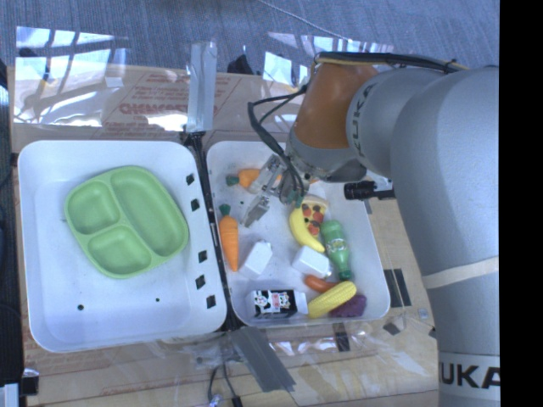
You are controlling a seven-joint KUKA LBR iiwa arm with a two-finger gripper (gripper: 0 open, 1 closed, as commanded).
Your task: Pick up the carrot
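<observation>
The carrot (pixel 229 242) is orange with a green top and lies lengthwise along the left wall of the right bin (pixel 373 261). My gripper (pixel 260 197) hangs over the upper middle of that bin, just right of and above the carrot's green end, apart from it. Its fingers (pixel 254 214) stand open with only white bin floor between them. The grey arm with its orange band reaches in from the right and covers the bin's upper right corner.
A small orange piece (pixel 247 177) lies just above the gripper. A banana (pixel 303 230), green bottle (pixel 336 248), two white blocks (pixel 257 257), a milk carton (pixel 273 302) and a yellow corn cob (pixel 333 298) crowd the right bin. A green divided plate (pixel 127 219) sits in the left bin (pixel 42 295).
</observation>
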